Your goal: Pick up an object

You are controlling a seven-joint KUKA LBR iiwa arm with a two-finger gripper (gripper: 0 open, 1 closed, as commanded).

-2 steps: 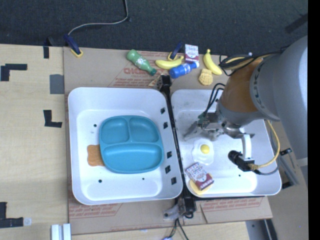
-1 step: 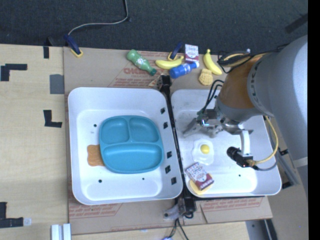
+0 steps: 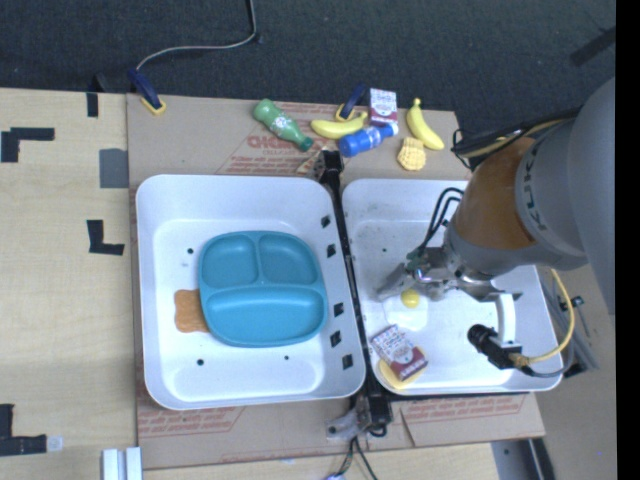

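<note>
Yellow ball [image 3: 410, 297], small and round, lies on the floor of the right bin [image 3: 375, 223] near the centre-right of the frame, right at the tips of the gripper [image 3: 398, 285], whose two fingers point left and look slightly parted, with the ball just below them rather than clearly between them. Lower in that bin sits a small snack packet [image 3: 397, 353], while the left bin [image 3: 160, 208] holds a blue divided plate [image 3: 262, 288] with a tan biscuit-like piece [image 3: 187, 311] at its left edge.
</note>
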